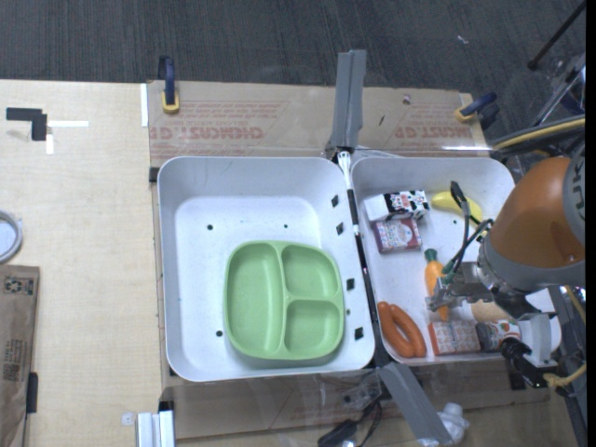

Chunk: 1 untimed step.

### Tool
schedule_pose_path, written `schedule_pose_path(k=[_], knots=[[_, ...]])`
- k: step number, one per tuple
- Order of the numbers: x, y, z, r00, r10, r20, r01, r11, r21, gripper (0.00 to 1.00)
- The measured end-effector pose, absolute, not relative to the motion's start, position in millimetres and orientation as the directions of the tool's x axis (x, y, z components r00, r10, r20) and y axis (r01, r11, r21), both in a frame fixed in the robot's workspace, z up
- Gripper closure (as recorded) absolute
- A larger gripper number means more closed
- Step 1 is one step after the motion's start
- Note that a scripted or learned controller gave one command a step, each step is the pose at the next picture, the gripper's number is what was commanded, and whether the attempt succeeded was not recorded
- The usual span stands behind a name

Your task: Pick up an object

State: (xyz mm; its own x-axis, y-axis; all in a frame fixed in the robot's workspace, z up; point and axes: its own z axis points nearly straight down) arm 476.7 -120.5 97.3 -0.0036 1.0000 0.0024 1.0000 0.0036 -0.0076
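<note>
The right bin (503,173) holds several small items. Among them are a black-and-white carton (406,201), a maroon packet (398,236), a yellow banana (454,204), an orange carrot (433,271), a pair of red sausages (401,330), a red-edged packet (454,339) and a tan roll (491,312). My gripper (447,296) hangs low in this bin, just below the carrot's near end and above the red-edged packet. The orange wrist band (540,222) covers the bin's right side.
The left bin (186,250) bears a green divided plate (283,299). A grey divider post (349,96) stands between the bins at the back. Clamps (168,84) sit on the cardboard behind them. A tape roll (6,237) lies at the far left.
</note>
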Motion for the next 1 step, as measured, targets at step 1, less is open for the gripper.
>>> schedule_pose_path(k=[1], knots=[[538.5, -76.3, 189.5, -0.081, 0.997, 0.0, 0.997, 0.081, -0.004, 1.0]])
